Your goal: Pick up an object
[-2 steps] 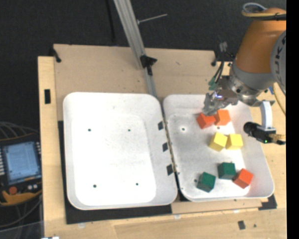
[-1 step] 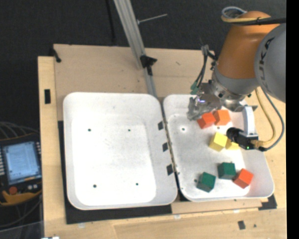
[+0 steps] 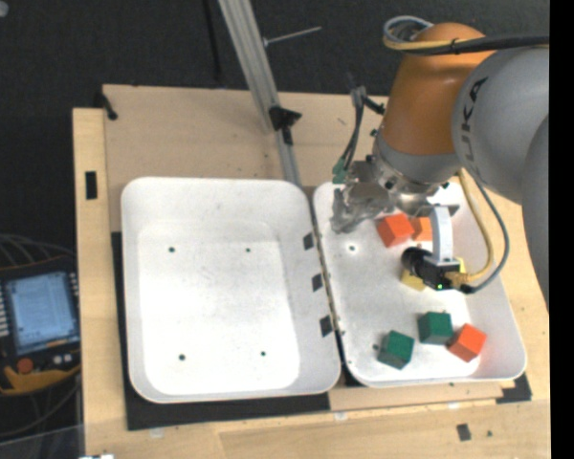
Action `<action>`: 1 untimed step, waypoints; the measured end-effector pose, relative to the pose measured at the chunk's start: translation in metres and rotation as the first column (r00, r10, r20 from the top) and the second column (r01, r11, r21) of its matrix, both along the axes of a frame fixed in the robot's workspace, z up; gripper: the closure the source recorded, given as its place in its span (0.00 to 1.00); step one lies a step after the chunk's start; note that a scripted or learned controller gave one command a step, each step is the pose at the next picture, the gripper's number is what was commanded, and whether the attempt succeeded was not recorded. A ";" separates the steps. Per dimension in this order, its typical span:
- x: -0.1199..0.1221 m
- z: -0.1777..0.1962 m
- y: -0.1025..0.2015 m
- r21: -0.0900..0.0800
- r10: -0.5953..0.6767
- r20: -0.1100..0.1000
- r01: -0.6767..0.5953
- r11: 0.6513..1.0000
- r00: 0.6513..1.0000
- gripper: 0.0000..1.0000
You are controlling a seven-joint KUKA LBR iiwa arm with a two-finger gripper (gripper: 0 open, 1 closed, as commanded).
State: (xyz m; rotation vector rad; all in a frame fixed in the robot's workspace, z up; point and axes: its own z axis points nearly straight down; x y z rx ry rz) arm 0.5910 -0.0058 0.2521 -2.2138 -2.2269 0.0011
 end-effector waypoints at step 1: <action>-0.007 0.005 0.053 0.002 0.002 -0.002 -0.002 1.000 1.000 1.00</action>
